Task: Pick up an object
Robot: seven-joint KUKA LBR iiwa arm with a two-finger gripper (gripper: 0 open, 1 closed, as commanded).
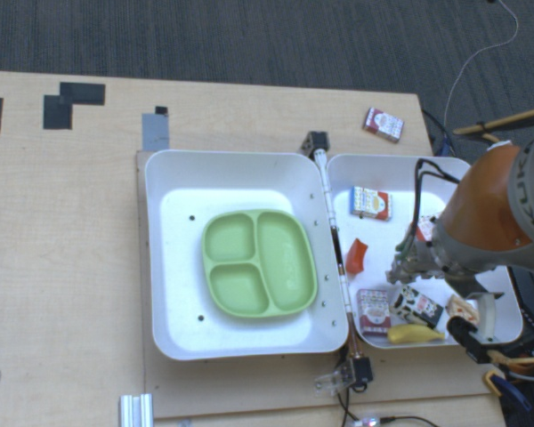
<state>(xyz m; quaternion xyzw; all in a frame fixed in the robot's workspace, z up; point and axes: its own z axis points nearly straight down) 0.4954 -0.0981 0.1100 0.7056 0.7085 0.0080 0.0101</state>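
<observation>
A small red packet (pixel 356 254) lies near the left wall of the right bin (pixel 342 205), its long axis running from about one o'clock to seven o'clock. At its three o'clock the gripper (pixel 408 272) hangs low over the bin (whether it is apart or together cannot be told). A yellow banana (pixel 414 334) lies toward five o'clock; the green divided plate (pixel 259 263) sits in the left bin (pixel 169 238).
</observation>
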